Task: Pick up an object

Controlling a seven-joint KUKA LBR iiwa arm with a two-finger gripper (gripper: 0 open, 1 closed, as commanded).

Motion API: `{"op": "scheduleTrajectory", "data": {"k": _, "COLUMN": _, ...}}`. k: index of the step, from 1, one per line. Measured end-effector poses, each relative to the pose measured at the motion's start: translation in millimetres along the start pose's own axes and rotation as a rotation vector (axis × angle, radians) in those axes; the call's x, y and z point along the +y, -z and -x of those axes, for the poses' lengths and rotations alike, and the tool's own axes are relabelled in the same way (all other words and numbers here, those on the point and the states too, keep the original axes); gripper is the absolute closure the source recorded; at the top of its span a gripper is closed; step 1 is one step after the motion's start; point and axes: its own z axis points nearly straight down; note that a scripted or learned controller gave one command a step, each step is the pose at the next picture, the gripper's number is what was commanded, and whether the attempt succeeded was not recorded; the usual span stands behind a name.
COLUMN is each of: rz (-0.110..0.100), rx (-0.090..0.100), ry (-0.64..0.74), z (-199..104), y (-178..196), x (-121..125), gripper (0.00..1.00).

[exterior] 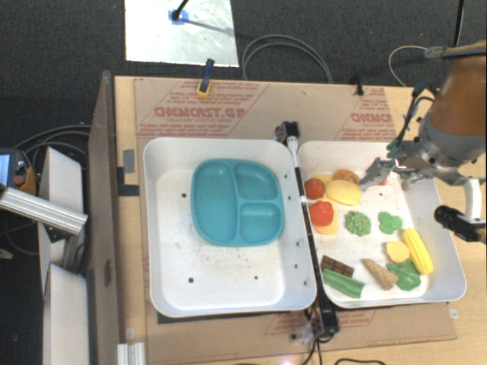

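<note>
The right bin (449,284) holds several toy foods. Among them are a red tomato (314,188), a yellow piece (344,194) with an orange one (345,176) behind it, a red pepper (322,214), green broccoli (358,223), a green leaf (390,222), a corn cob (417,249), a brown bar (336,265) and a green pod (342,284). My gripper (392,175) hangs over the back of this bin, just right of the orange and yellow pieces. It is open with nothing between its fingers.
The left bin (171,280) carries a teal divided plate (236,202). A raised rim (303,204) separates the two bins. The arm's grey wrist (449,143) and a black part (456,223) overhang the right bin's right side. Cables lie behind the bench.
</note>
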Motion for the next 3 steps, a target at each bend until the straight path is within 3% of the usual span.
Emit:
{"op": "scheduleTrajectory", "data": {"k": 1, "rz": 0.0, "rx": -0.006, "ry": -0.007, "z": -10.8, "y": -139.3, "x": -24.5, "gripper": 0.0}}
{"op": "scheduleTrajectory", "data": {"k": 2, "rz": 0.003, "rx": -0.001, "ry": -0.002, "z": -14.1, "y": -125.0, "x": -22.0, "gripper": 1.0}}
{"op": "scheduleTrajectory", "data": {"k": 3, "rz": 0.011, "rx": 0.007, "ry": 0.013, "z": -138.2, "y": -30.7, "x": -0.2, "gripper": 1.0}}
